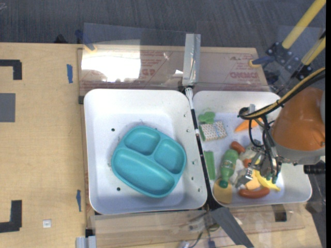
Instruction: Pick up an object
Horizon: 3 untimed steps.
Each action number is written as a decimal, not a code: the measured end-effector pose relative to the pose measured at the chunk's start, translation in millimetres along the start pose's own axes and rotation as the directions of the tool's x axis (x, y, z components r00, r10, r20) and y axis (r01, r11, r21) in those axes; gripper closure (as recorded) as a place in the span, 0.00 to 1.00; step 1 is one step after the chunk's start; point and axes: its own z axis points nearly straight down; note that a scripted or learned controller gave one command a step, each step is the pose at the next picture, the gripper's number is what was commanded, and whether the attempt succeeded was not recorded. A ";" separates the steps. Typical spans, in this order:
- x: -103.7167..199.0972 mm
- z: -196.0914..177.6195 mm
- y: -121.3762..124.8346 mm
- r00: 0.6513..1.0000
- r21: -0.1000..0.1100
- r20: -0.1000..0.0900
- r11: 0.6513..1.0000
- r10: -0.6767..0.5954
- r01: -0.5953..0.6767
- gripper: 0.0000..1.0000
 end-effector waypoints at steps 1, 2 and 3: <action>5.3 11.8 -0.5 0.999 0.004 -0.014 0.999 0.049 -0.049 0.00; -6.1 12.2 1.3 0.999 0.004 -0.016 0.999 0.043 -0.043 0.00; -69.5 14.2 65.0 0.992 0.006 -0.011 0.992 0.125 -0.125 0.00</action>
